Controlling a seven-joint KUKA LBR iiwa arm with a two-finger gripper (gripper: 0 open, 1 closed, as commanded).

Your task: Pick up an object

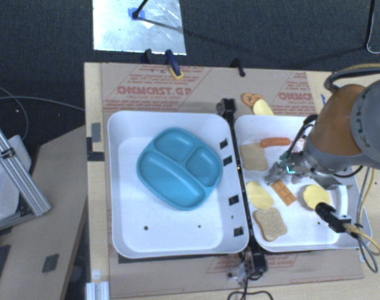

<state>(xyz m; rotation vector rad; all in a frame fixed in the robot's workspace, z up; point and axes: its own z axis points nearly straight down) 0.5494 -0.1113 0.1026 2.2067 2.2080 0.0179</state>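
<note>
Where the arm overhangs: right bin's [349,245] right side hidden.
Gripper [282,172]: grip unreadable, beside orange stick [284,193] mid-bin.
Right bin: sausage [274,142], bread slice [269,223], yellow pieces [260,195].
Left bin [124,230]: blue divided plate [179,167], centre.

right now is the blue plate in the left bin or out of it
In. The blue plate lies flat on the left bin's floor, inside its white walls.

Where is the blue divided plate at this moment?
The blue divided plate lies in the left white bin, near its middle, left of the black divider strip between the two bins.
</note>
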